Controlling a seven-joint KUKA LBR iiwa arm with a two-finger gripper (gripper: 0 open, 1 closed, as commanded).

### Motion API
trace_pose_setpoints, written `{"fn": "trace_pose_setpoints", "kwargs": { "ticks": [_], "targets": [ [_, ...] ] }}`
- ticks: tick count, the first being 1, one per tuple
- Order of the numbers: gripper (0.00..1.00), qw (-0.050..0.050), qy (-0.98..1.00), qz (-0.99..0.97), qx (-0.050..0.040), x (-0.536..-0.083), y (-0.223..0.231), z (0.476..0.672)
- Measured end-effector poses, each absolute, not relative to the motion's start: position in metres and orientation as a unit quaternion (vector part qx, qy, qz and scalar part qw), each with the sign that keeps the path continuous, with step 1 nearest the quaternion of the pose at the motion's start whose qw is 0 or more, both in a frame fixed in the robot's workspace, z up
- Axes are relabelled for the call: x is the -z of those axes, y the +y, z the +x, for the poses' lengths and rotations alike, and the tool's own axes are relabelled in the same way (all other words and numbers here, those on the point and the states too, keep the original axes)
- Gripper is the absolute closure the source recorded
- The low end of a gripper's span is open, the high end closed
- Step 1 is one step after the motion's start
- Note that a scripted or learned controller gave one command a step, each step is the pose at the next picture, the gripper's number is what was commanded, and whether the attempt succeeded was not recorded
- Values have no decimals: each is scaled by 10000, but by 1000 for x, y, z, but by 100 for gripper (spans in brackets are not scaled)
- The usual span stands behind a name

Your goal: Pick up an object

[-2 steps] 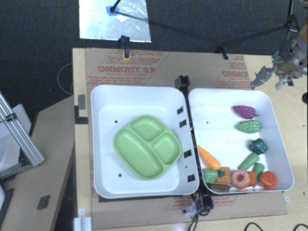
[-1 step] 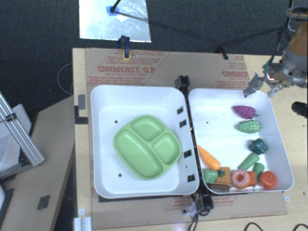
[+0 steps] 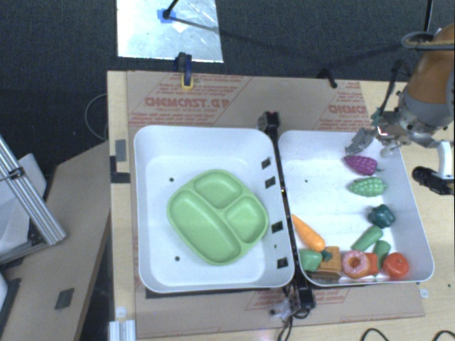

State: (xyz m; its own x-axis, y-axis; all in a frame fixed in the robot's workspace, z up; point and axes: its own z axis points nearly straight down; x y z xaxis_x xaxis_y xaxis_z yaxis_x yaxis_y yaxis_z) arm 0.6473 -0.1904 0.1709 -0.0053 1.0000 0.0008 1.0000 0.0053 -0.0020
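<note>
camera view: the one overhead look at both bins, so everything below comes from there.

arm: comes in from the right, orange band visible up near the top right corner, wrist hanging over the far end of the right bin (image 3: 419, 212).

gripper: the gripper (image 3: 375, 142) looks spread fairly wide, one finger (image 3: 357, 143) sticking out to the left and the other nearer the wrist. Nothing sits between them as far as I can see.

closest target: purple grapes (image 3: 361, 165), just below the fingers and apart from them, at the far end of that bin.

other stuff in the right bin: green grapes (image 3: 367, 187) next down, then a dark green pepper (image 3: 381, 215), a green pickle-looking piece (image 3: 367, 237), a carrot (image 3: 308, 232), a pink donut (image 3: 354, 263) and a red tomato (image 3: 395, 264) crowded along the near edge.

left bin: left bin (image 3: 153, 155) holds a green divided plate (image 3: 217, 216), not touched by anything.

step: I'd call this the approach, hovering before a descent. No grasp made yet.

next move: my guess is it needs to shift a little toward the camera so the purple grapes sit between the fingers, drop, then close. The bunch is bumpy and rounded, so an off-centre pinch could easily squirt it out sideways.
</note>
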Motion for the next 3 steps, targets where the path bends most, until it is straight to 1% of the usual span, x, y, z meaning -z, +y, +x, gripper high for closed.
{"fn": "trace_pose_setpoints", "kwargs": {
  "ticks": [1,2,3],
  "targets": [
    [0,-14,-7074,-7068,-3,-117,-197,641],
    [0,2,-7080,-7063,-2,-83,-197,642],
    [100,-18,-7083,-7059,11,-96,-197,643]
  ]
}}
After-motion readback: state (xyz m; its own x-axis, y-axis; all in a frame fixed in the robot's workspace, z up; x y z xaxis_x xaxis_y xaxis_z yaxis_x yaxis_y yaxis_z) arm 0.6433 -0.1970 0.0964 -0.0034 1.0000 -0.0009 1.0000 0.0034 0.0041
